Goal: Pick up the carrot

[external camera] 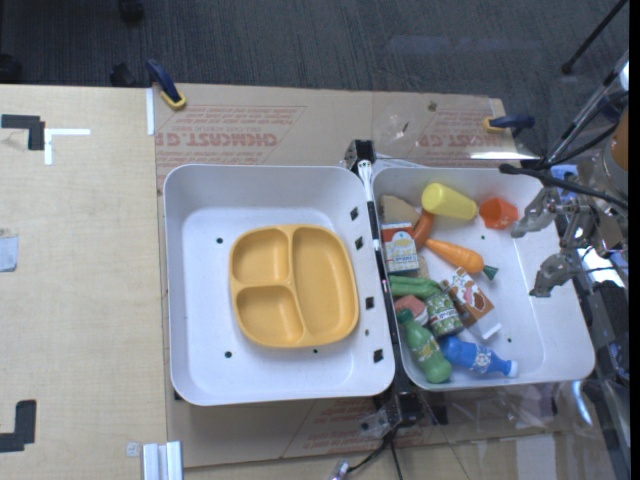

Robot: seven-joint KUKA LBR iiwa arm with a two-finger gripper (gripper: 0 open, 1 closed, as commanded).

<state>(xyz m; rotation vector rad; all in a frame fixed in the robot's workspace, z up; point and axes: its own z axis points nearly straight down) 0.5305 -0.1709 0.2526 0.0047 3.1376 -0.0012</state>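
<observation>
At the near edge of the right bin [560, 353], a blue bottle [478, 358] and a green bottle [424, 348] are seen lying side by side, with a small printed packet [470, 296] and a green vegetable [415, 288] just behind them. Farther in, the carrot [456, 255] is found near the middle of the bin — orange, lying flat, its green tip turned toward the right wall and nothing touching it from above. A small carton [401, 250] stands just to its left against the dividing wall. Beyond these, a yellow cylinder [449, 201] and an orange cup [498, 212] are set near the far wall. The claw [553, 248] is held over the bin's right rim, its two fingers spread apart with nothing between them, well apart from the carrot. In the left bin [195, 298], a yellow divided plate [294, 285] is centred. Both bins are carried on the counter [80, 268], over cardboard sheeting [250, 128] clamped at the far edge.
</observation>
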